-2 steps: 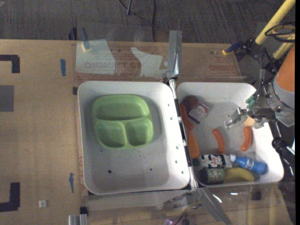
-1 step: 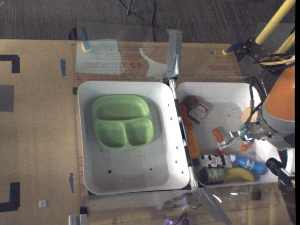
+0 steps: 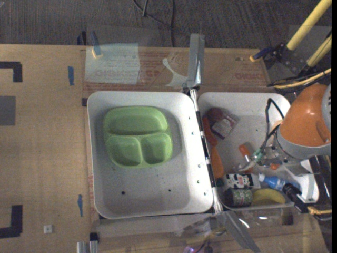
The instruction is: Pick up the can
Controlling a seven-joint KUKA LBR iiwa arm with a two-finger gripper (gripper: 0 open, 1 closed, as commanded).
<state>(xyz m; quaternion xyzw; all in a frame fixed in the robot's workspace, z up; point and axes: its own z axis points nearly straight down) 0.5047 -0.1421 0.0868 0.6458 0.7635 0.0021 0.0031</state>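
Observation:
The can (image 3: 239,196) is dark with a green label. It lies on its side against the front wall of the right bin (image 3: 247,121), touching a yellow banana (image 3: 269,195) on its right. My gripper (image 3: 256,161) hangs over the middle of the right bin, below the arm's orange band (image 3: 304,124). It is behind the can and slightly to its right, with a black-and-white carton (image 3: 240,181) between them. Nothing is seen held in the gripper.
The right bin also holds a dark red packet (image 3: 222,124), an orange stick (image 3: 215,159) along the left wall, a small orange piece (image 3: 245,151) and a blue-capped bottle (image 3: 275,182). A green divided plate (image 3: 138,136) lies in the left bin (image 3: 147,194).

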